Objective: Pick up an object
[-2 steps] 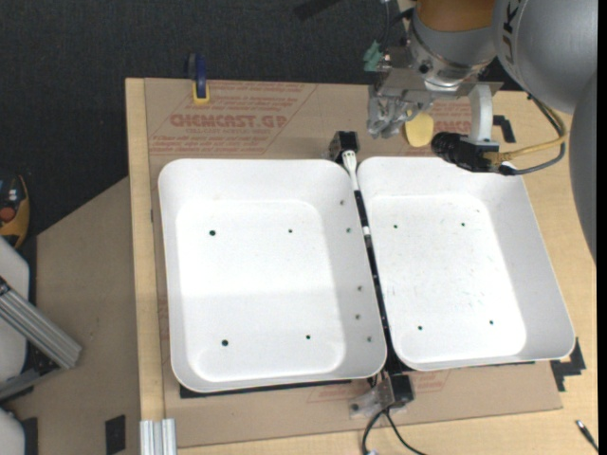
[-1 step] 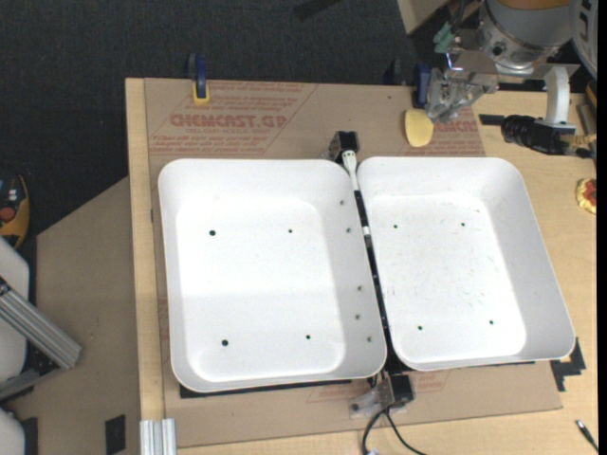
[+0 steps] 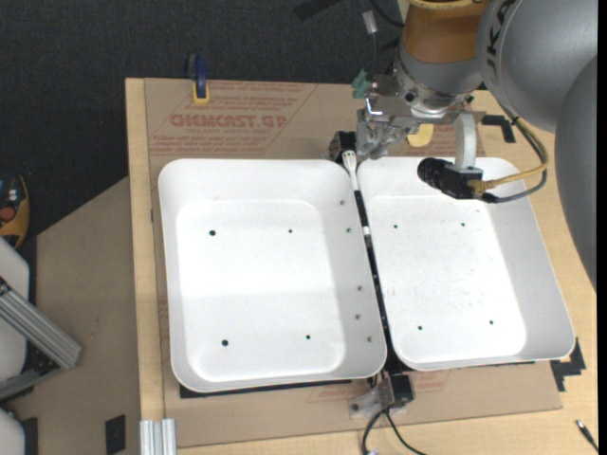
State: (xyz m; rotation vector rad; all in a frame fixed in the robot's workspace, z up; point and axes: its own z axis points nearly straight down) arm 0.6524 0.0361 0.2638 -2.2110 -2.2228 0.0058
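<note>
Grey arm with orange band entering from upper right of frame. Two white bins side by side at centre: left bin, right bin. Gripper poised above far rim, upper centre; claw state impossible to tell. Small tan object just beside gripper, at right bin's far edge.

We see two bins side by side on a board, their inner rims touching along the middle. The left bin lies nearer the clamp at the board's far edge. Over the right bin's far left corner hangs the arm, with the gripper just above the rim.
</note>
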